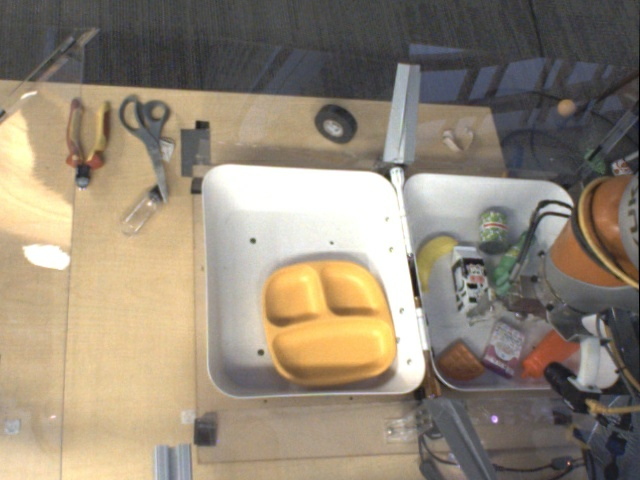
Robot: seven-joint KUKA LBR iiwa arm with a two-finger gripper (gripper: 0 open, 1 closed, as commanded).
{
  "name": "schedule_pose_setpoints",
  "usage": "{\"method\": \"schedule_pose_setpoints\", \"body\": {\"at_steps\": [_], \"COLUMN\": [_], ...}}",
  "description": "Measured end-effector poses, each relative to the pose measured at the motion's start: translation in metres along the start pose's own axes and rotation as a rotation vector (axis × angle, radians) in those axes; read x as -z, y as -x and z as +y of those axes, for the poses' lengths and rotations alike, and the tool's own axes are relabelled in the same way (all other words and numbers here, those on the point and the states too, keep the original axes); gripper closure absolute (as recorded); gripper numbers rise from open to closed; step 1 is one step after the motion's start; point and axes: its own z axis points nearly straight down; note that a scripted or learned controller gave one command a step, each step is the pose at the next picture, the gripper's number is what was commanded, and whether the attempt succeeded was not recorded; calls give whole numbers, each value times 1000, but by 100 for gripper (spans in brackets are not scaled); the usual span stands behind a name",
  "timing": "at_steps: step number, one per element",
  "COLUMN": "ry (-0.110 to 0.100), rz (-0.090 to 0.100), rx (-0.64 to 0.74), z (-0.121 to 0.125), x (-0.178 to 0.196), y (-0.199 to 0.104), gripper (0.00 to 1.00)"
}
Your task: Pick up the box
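No text, brand, number or sign can be read here. The small white box (470, 278) and the purple packet (506, 345) in the right bin (440, 200) carry printing, but it is too small and blurred to make out.

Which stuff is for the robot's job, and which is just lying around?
For the job: small white box, probably; right bin holding it; arm.
Just lying about: yellow tray, scissors, pliers, tape roll, green can.
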Motion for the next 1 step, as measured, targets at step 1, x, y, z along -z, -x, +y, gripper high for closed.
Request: {"method": "schedule_pose_setpoints", "body": {"at_steps": [1], "ry": [3], "rz": [-2], "rx": [-226], "z": [0], "x": [0], "y": [-1], "gripper": [0]}}
